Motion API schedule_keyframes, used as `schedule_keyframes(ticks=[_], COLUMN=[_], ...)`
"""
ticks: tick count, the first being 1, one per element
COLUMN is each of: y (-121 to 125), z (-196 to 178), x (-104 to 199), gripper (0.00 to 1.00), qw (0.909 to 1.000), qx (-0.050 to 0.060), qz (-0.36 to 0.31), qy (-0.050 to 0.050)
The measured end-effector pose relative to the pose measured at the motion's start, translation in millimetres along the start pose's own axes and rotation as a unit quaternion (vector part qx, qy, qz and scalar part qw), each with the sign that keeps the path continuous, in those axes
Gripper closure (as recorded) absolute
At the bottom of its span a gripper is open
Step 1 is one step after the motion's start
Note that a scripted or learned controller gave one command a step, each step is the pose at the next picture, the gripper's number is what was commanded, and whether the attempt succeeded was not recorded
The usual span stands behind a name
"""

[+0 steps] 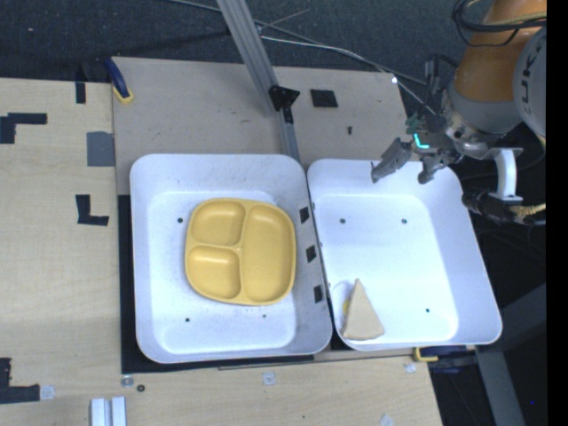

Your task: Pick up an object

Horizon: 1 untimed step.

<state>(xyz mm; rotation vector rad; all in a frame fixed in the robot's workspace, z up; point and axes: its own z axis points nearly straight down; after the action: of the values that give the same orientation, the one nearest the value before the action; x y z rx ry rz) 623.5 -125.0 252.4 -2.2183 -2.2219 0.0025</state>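
In the left bin (155,238) I see a yellow plate (240,250) with three compartments and rounded corners, lying flat near the middle of the bin floor, open side up. In the right bin (444,238) a pale beige wedge (360,313) lies flat at the near left corner, just beside the bin's left wall, its narrow tip pointing toward the far side. The two things are well apart.

Tan bench (195,105) bearing two white bins (151,256)
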Motion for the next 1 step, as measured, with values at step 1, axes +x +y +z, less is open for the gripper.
schedule_keyframes(ticks=[1], y=[0.2], z=[-0.5], x=[0.0], gripper=[0.00], qw=[1.0000], qx=[-0.001], qz=[0.000], qy=[0.000])
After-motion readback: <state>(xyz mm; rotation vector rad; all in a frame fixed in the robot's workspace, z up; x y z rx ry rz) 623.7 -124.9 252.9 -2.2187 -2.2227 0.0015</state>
